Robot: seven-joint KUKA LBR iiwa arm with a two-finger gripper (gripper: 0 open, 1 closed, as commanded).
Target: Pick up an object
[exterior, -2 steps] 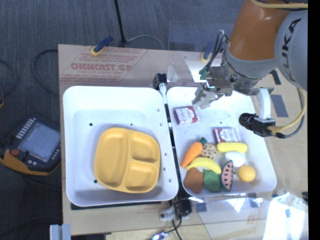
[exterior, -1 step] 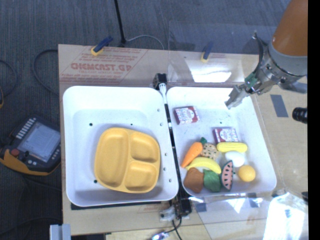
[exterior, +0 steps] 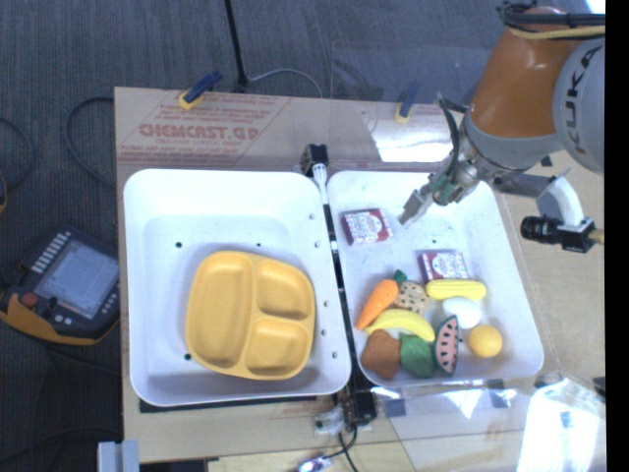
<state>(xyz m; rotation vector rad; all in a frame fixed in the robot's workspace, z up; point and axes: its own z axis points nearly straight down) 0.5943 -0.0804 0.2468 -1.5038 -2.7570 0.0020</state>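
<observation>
1 maroon box (exterior: 366, 226) just left of jaws, apart.

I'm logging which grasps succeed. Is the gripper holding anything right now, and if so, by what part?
Nothing is held. The gripper hangs over bare floor of the right bin, beside the small red box, with nothing between its fingers.

Open floor: right bin (exterior: 511, 264) far half, beside red carton (exterior: 367, 226) | Blocked: near half, crowded toy food pile (exterior: 428, 323)
</observation>
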